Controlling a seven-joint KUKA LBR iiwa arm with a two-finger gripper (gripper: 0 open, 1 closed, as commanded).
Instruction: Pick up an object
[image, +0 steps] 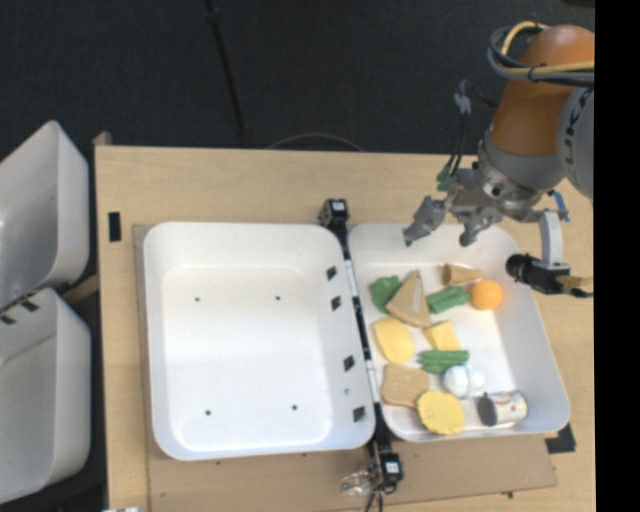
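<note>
Nearest the camera, at the bench's (120, 470) front edge, a small metallic clip or connector (365, 482) sits below the seam between the two bins; its make cannot be resolved.

Hidden or unclear: the arm (540, 100) is cut off at the right edge, so only its orange band and wrist show. A dark fitting (535, 270) with a cable overlaps the right bin's far right rim. At that bin's front, a small can-like item (502, 408) lies on its side, its label unreadable, and a white rounded piece (458, 379) blends into the bin floor. At the left edge, two white moulded shapes (35, 300) are partly out of frame.

Count: two bins. The left bin (170, 420) holds nothing visible. The right bin (545, 370) holds roughly eleven small objects in a cluster: three green pieces (385, 291), three yellow pieces (394, 341), two tan wedges (409, 299), one tan slab (403, 384), one orange ball (486, 294), plus the can and the white piece. Overlaps make the count approximate.

Gripper (445, 228): it hangs above the right bin's far edge, fingers spread well apart, one toward the seam and one toward the arm. Nothing lies between them. The nearest candidates for picking, the tan wedges and green pieces, lie just in front of it, apart from the fingertips.
</note>
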